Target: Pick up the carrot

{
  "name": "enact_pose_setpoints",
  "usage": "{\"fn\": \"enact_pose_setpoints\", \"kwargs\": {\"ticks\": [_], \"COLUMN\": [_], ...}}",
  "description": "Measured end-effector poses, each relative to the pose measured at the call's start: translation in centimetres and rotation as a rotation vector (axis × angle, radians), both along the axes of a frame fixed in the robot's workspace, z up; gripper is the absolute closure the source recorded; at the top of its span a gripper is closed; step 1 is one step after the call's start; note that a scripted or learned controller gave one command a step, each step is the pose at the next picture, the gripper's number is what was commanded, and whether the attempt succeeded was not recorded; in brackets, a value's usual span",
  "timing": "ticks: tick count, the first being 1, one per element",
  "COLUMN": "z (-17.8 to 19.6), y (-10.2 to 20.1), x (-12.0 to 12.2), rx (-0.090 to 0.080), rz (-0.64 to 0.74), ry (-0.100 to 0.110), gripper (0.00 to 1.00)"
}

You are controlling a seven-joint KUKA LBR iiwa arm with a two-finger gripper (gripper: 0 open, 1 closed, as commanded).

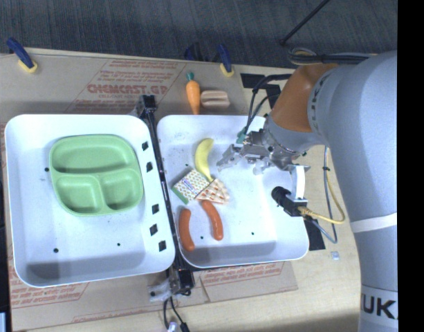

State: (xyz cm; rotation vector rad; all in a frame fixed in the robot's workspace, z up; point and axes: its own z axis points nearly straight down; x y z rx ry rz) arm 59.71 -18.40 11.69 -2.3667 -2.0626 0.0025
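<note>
The carrot [191, 95], orange with a green top, lies on the cardboard just beyond the far rim of the right bin [281, 244], outside both bins. My gripper [241, 156] hangs over the middle of the right bin, just right of a yellow banana [203, 156]. It is well short of the carrot, and nothing shows in its grasp. The wrist and the grey arm cover the bin's right side.
A tan bun-like toy [214, 99] lies just right of the carrot. The right bin also holds a checkered block [191, 184], a waffle piece [214, 192] and two sausages [187, 228] [213, 220]. A green divided plate [95, 173] sits in the left bin [25, 254].
</note>
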Motion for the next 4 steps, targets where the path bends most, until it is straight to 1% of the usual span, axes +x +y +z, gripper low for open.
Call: {"fn": "enact_pose_setpoints", "kwargs": {"ticks": [1, 2, 3, 4], "z": [-2.5, -0.9, 0.1, 16.0], "y": [-0.2, -1.1, -1.0, -1.5], "x": [3.7, 6.0, 6.0, 1.0], "rx": [-0.001, 0.000, 0.001, -0.001], "rz": [-0.220, -0.273, -0.266, -0.583], "ry": [0.000, 0.000, 0.003, 0.000], "gripper": [0.00, 0.00, 1.00, 1.00]}}
